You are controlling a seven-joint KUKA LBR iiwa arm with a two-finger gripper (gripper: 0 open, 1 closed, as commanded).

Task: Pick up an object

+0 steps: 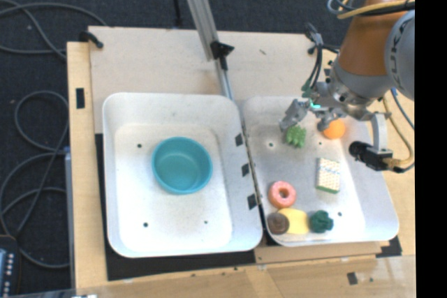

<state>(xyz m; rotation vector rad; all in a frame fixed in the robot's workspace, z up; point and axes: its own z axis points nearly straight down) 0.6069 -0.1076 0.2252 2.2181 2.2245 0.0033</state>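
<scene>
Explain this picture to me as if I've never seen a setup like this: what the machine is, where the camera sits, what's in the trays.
The camera is fixed above a bench and looks down at a slant. The grey and orange thing at the right is a robot arm; its hand hangs over the back of the right bin, just above a small green toy. I can't tell whether it is gripping that toy, so I wouldn't call anything held. Its job is to pick up one object.

Two shallow white bins sit side by side. The left bin holds a teal bowl. The right one has an orange ball, a pale block, a pink donut, a brown piece, a yellow piece and a dark green piece.
</scene>
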